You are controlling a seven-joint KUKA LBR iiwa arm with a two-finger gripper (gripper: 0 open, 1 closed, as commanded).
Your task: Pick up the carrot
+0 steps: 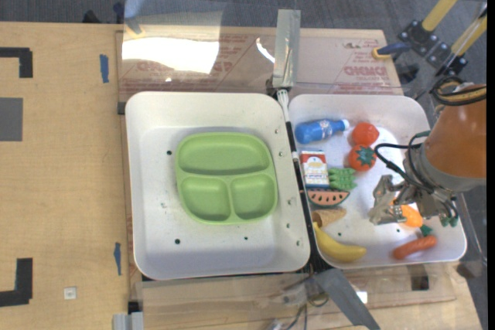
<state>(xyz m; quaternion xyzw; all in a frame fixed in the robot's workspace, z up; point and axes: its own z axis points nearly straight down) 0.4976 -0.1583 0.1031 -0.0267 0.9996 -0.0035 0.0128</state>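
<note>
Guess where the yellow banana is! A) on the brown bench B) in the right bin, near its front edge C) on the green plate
B, since the banana lies in the right bin by its front rim, below the watermelon slice.

The arm reaches in from the table's right edge, orange band uppermost, wrist bent down, gripper low near the front right corner.

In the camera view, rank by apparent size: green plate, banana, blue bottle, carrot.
1. green plate, by far largest.
2. banana, blue bottle and carrot: too alike to rank.
</note>
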